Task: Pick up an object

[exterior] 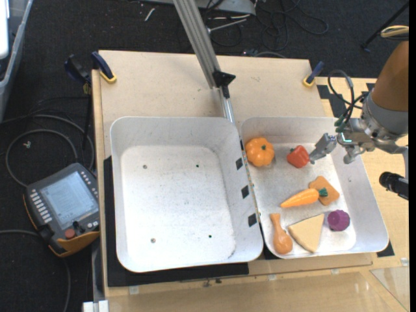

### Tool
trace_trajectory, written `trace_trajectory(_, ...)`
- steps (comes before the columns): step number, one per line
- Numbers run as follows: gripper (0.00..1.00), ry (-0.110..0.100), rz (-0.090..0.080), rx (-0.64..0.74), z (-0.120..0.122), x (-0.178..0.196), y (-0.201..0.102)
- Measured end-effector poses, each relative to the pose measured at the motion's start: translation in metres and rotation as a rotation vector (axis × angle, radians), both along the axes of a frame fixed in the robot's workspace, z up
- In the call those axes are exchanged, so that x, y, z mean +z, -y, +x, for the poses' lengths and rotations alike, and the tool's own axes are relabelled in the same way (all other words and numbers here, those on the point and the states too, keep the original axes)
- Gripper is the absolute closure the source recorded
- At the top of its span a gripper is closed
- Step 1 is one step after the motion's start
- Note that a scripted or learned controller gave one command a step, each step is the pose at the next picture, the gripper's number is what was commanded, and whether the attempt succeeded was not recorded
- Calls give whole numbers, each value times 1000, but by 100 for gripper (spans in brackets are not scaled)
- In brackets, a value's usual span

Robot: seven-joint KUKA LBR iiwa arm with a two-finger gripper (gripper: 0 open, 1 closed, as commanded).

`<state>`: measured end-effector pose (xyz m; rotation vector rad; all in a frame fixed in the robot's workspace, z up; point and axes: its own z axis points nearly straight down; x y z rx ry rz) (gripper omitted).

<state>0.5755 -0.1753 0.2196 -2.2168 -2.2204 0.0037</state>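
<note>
From the overhead camera, two white bins sit side by side on a wooden bench (pixel 162 83); the left bin (pixel 130 135) has only a speckled floor, while the right bin (pixel 367 194) carries all the toys. An orange pumpkin (pixel 260 153) rests near the right bin's far left corner; a small red pepper (pixel 298 156) lies just beside it toward the bin's middle; a carrot (pixel 301 198) lies slantwise at the centre, its green top touching an orange block (pixel 327 188); a pale cheese wedge (pixel 309 231) sits by the near edge, with an orange drumstick-shaped piece (pixel 281 236) to its left and a purple round piece (pixel 338 220) to its right. The arm comes in over the right bin's far right corner; the gripper (pixel 331 145) hangs over the far part of the bin, one grey finger (pixel 320 149) reaching down just beside the red pepper, the other to its right, so the jaws look spread apart with nothing between them; whether the finger touches the pepper cannot be told. A handheld control pendant (pixel 64 203) lies on the floor off the bench's left edge.
</note>
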Motion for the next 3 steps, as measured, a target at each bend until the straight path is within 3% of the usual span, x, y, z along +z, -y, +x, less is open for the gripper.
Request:
trace_trajectory(1, 0, 3, -1, 0, 0, 2, 0)
trace_trajectory(3, 0, -2, 1, -3, -19, -111, -7)
